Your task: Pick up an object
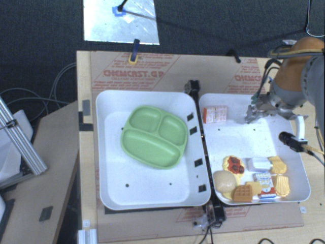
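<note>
The right bin (238,136) holds a small red-and-white box (215,114) near its far left corner. A cluster of toy food sits at its near edge: a pizza slice (234,164), a tan bun (224,181), a waffle (242,192), a white block (259,163) and yellow pieces (278,163). My gripper (251,117) hangs over the far right part of this bin, to the right of the box and apart from it. I see nothing between its fingers.
The left bin (111,187) holds a green divided plate (154,135). Black clips line the seam between the bins (198,146). A black part of the arm (291,141) juts over the right bin's right side. Cardboard lies under both bins.
</note>
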Tool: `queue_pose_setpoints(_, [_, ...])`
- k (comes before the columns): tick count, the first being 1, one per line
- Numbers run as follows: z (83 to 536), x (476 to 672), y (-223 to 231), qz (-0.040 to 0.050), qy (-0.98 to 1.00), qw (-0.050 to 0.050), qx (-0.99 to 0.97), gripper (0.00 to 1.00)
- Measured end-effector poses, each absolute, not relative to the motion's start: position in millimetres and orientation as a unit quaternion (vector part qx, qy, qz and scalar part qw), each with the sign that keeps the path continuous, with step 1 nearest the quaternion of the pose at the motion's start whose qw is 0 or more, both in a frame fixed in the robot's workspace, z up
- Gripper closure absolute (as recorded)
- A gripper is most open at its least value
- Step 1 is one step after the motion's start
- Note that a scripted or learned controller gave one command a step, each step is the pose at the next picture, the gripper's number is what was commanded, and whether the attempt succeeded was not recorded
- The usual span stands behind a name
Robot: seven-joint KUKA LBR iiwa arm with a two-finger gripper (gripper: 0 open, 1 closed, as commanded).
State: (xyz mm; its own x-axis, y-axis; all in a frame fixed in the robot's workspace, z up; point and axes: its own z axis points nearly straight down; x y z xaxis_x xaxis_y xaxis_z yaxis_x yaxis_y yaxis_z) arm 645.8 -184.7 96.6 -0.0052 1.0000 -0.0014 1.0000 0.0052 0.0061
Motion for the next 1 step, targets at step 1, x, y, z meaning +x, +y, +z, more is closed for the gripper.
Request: queue_pose_setpoints(1, [144.4, 648.9, -176.7, 0.0019, 0.709, 0.003, 0.705, 1.00])
